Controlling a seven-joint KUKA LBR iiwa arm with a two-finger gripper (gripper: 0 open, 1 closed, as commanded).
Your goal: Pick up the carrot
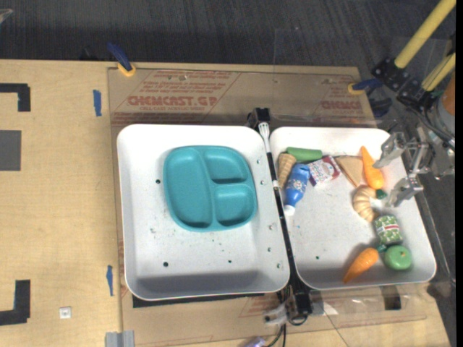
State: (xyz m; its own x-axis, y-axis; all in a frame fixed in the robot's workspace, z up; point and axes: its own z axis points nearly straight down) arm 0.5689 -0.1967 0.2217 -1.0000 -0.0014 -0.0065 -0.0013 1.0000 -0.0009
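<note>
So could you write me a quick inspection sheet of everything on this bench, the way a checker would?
Surface: wooden bench bearing two white bins side by side, left bin and right bin.
Job's things: two orange carrots in the right bin, one carrot near the far right corner, another carrot near the front.
Clutter: teal divided tray in the left bin; in the right bin an ice-cream cone, blue bottle, green can and round green toy.
Grippers: claw at the right bin's right edge, beside the far carrot, holding nothing.
Cables: nothing seen.
Surroundings: dark carpet beyond the bench; blue clamps on the board.
</note>
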